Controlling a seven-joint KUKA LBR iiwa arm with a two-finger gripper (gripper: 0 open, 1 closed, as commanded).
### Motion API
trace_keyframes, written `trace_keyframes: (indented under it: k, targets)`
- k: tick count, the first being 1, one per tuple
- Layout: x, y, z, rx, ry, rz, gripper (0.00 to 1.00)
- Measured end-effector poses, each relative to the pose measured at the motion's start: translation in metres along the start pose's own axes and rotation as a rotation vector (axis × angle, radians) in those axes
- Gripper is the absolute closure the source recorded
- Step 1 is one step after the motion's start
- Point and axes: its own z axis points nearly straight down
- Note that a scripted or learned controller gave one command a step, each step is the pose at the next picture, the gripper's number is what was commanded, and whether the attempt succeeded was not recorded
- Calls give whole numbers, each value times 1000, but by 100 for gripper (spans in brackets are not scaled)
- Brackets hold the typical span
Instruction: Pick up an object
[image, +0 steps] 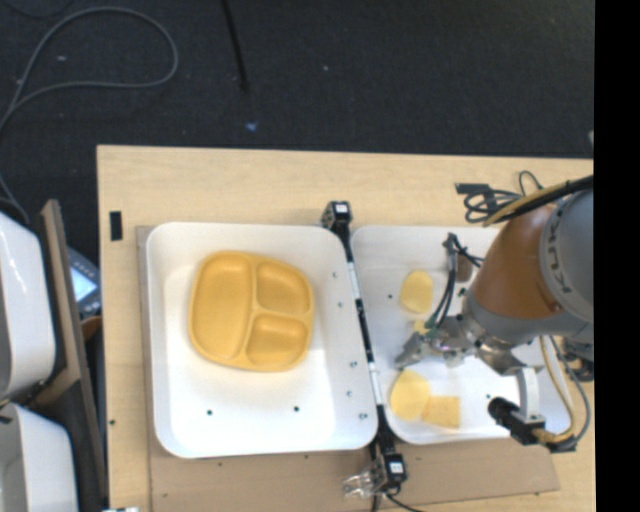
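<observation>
Dark floor with loose cables surrounds the wooden counter (120, 300), which carries two white bins. Low in the right bin (385, 290), the jaws (425, 345) sit under the arm's wrist; whether they are parted or closed cannot be told. One pale yellow piece (417, 291) lies just above them, a round piece (408, 397) and a square piece (442, 410) just below. Well to their left, a yellow divided tray (250, 310) rests in the left bin (170, 400).
</observation>
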Motion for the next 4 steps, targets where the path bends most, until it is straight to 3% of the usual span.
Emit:
trace_keyframes:
  k: [1,4]
  targets:
    - [-1,0,-8,2,1,1,100]
    - [-9,-2,-143,-7,-2,-1,100]
